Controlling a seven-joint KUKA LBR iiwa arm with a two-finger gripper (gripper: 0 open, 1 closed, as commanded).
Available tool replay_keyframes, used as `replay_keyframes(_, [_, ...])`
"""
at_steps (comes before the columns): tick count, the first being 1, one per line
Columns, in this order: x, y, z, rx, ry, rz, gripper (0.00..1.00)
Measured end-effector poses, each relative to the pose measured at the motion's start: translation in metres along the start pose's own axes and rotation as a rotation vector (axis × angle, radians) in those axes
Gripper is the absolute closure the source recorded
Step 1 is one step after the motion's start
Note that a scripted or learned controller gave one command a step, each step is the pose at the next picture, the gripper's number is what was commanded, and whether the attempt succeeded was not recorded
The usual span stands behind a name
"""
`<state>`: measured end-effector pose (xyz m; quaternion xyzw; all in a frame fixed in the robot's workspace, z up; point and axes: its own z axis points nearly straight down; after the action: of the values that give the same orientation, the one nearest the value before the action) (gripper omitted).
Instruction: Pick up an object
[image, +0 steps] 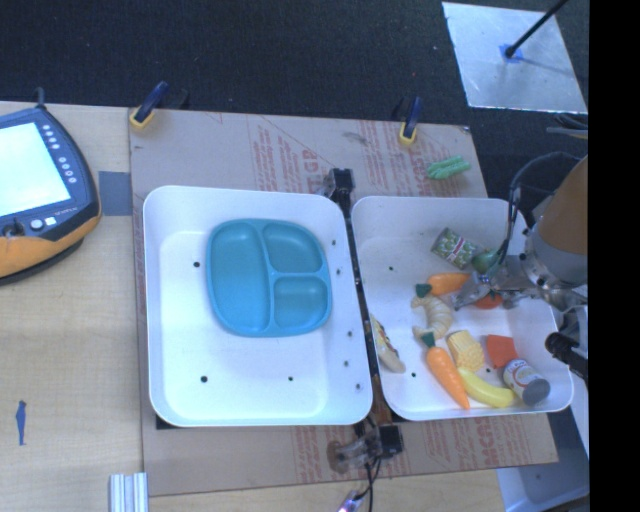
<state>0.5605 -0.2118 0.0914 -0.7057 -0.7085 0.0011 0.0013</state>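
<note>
The arm (565, 225) comes in from the right side and bends down over the right bin (400, 215). Its gripper (497, 290) is low, in the upper right part of this bin, among the toy food. The metal parts there are mixed with the objects, so I cannot tell how the gripper is set, and I cannot see anything held in it.

Just to the left of the gripper lies a small orange carrot (447, 283) with a green end. Just above it is a green packet (456, 246). Touching the gripper from below, or very close to it, is a small red piece (488, 301). Lower there is an orange-red block (500, 350), and left of this block a yellow corn cob (465, 349). Further below lie a long orange carrot (447, 377), a yellow banana (487, 389) and a small can (524, 378) on its side. A pale, lumpy object (436, 315) is to the lower left of the gripper.

Far to the left, in the other bin (160, 330), rests a blue divided plate (269, 276).
</note>
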Motion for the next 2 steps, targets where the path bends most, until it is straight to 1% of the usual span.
replay_keyframes(1, [-0.001, 0.0, -0.01, 0.002, -0.001, -0.002, 1.0])
replay_keyframes(2, [0.05, -0.046, -0.106, -0.001, 0.0, -0.001, 1.0])
